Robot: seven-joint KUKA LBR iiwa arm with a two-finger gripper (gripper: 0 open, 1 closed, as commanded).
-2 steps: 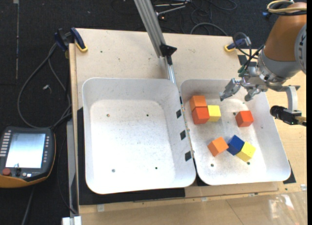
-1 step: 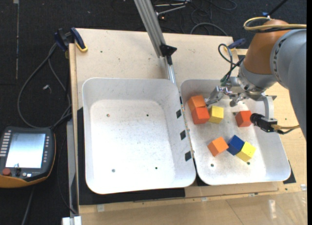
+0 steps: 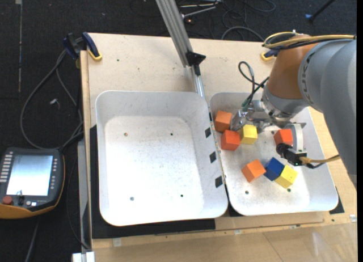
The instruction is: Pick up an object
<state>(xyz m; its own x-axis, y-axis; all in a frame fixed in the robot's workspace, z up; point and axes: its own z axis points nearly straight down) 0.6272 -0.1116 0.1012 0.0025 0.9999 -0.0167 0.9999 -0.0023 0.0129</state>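
Observation:
Several small blocks lie in the right bin [image 3: 317, 201]. An orange block [image 3: 223, 120] and a red-orange block [image 3: 230, 140] sit at its left side, with a yellow block [image 3: 249, 135] beside them. A red block [image 3: 283, 136] lies further right. Near the front are an orange block [image 3: 254, 170], a blue block [image 3: 274, 168] and a yellow block [image 3: 286, 177], close together. My gripper [image 3: 245, 120] hangs low over the bin's back left part, just above the first yellow block and beside the orange one. Its grey wrist hides part of the bin's back.
The left bin [image 3: 105, 142] adjoins the right one. A slanted aluminium pole [image 3: 173, 20] ends in a black mount at the bins' back seam. Cables [image 3: 295, 159] loop off the wrist over the right bin. A teach pendant [image 3: 28, 181] lies left of the bench.

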